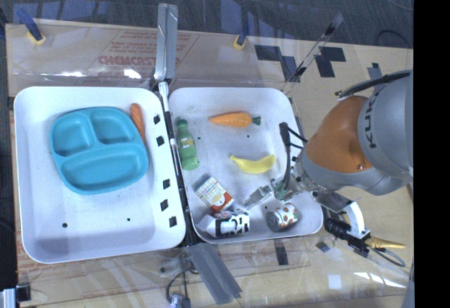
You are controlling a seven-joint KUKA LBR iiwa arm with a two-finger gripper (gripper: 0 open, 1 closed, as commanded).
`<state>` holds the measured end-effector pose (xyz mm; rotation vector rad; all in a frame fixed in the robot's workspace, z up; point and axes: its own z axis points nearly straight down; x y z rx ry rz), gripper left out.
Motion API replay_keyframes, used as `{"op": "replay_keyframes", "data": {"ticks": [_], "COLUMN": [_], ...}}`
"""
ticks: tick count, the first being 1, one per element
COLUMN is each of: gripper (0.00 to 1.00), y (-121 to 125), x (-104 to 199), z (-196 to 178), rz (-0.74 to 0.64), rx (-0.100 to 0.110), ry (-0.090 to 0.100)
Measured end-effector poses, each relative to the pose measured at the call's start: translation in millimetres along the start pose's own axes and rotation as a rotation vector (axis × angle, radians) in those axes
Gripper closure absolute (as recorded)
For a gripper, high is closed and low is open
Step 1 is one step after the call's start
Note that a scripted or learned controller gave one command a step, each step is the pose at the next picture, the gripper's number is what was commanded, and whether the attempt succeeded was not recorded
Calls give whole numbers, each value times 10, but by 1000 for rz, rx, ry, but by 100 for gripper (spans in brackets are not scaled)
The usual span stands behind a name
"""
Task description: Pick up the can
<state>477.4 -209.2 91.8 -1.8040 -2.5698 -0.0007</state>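
- The can [283,216] lies at about 5 o'clock in the right-hand bin [211,94], on the bin floor near the front right corner, its printed side up; it is not yet lifted.
- The jaws [283,190] of the grey-and-orange arm [351,148] hang just above the can, at its 12 o'clock; whether they stand wide or narrow cannot be told from this view, and nothing is seen held between them.
- By this evidence the approach looks made, while the grasp and the lift are left to do.
- Crowding the can: a black-and-white carton [233,224] at its 9 o'clock, a small orange-and-white box [213,193] at 10 o'clock, a banana [253,163] at 11 o'clock.
- Farther off sit a green bottle [186,145] and a carrot [233,119]; the left bin [35,229] bears a blue divided plate [100,148].
- Writing: white letters on the arm's grey casing start "KU"; red print on the surface [84,46] behind the bins is too faint to read. The can's label cannot be made out.
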Motion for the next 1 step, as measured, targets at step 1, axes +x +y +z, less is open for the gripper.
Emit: {"op": "replay_keyframes", "data": {"ticks": [1], "gripper": [0], "y": [-4], "x": [-4], "z": [0], "rz": [10], "rx": [0], "ry": [0]}}
